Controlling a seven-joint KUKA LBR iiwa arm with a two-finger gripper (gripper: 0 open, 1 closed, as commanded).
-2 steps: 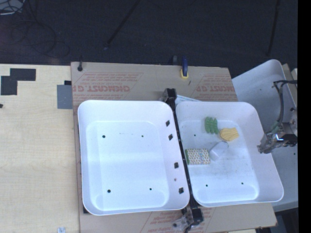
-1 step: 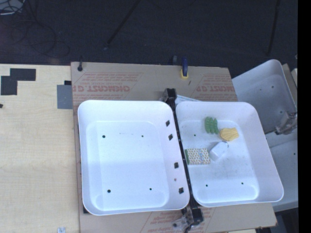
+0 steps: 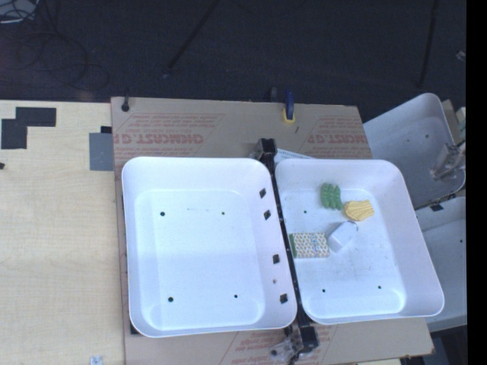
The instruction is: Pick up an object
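Several small objects lie in the right bin (image 3: pixel 396 295). A green knobbly piece (image 3: pixel 330 196) sits toward the back, with a yellow ridged piece (image 3: pixel 359 210) just to its right. A pale grey block (image 3: pixel 342 236) lies below them. A flat patterned card-like block (image 3: pixel 310 245) rests against the bin's left wall.
The left bin (image 3: pixel 152 310) stands beside the right one, joined by a black clamp strip (image 3: pixel 275 234). Both rest on a cardboard sheet (image 3: pixel 198 128) over a wooden bench (image 3: pixel 53 242). A grey metal mount (image 3: pixel 418 135) sits at the right.
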